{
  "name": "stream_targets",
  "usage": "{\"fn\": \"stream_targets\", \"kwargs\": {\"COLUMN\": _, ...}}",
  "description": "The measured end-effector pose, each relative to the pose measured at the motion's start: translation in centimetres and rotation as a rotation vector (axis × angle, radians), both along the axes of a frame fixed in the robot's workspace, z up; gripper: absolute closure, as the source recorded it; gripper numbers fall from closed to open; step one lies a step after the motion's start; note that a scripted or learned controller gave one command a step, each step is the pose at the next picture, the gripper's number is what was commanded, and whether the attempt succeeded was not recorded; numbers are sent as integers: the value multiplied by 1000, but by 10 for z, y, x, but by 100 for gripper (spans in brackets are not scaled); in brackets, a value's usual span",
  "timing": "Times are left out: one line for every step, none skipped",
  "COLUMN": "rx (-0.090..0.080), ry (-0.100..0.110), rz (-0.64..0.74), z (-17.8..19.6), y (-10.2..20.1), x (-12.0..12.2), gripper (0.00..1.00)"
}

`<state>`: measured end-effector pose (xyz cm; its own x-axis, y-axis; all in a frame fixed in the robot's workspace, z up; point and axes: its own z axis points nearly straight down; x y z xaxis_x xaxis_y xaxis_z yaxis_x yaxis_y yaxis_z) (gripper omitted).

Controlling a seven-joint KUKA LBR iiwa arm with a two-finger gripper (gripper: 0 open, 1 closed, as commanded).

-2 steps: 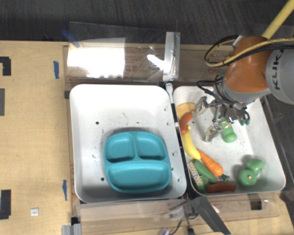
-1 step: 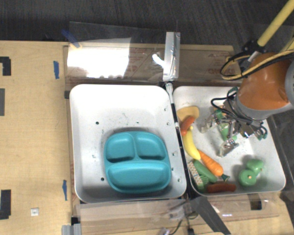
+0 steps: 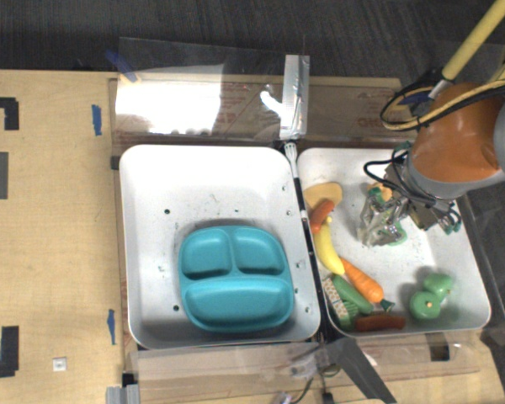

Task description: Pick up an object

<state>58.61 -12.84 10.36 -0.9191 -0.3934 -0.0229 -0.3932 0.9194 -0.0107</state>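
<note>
Yellow banana lies along right bin left wall, at nine o'clock from gripper, long axis twelve-to-six. You can't tell claw's state. Nothing seen pinched.

Teal divided tray in left bin. Banana, carrot, green toy in right bin. Gripper above right bin's floor.

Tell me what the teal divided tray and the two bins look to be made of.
Teal divided tray: likely moulded plastic, with a smooth satin sheen and rounded compartment edges. Left bin and right bin: probably thin formed plastic or coated metal, I cannot tell which; white, with soft glare and small dark dots in the left one.
</note>
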Motion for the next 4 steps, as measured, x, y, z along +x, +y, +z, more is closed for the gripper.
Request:
{"fn": "stream_targets", "kwargs": {"rx": 0, "ry": 2, "rz": 0, "z": -1, "y": 0, "x": -1, "gripper": 0}}
{"fn": "stream_targets", "kwargs": {"rx": 0, "ry": 15, "rz": 77, "z": -15, "y": 13, "x": 54, "gripper": 0}}
{"fn": "stream_targets", "kwargs": {"rx": 0, "ry": 19, "rz": 128, "z": -15, "y": -4, "x": 46, "gripper": 0}}
{"fn": "stream_targets", "kwargs": {"rx": 0, "ry": 15, "rz": 106, "z": -16, "y": -42, "x": 83, "gripper": 0}}
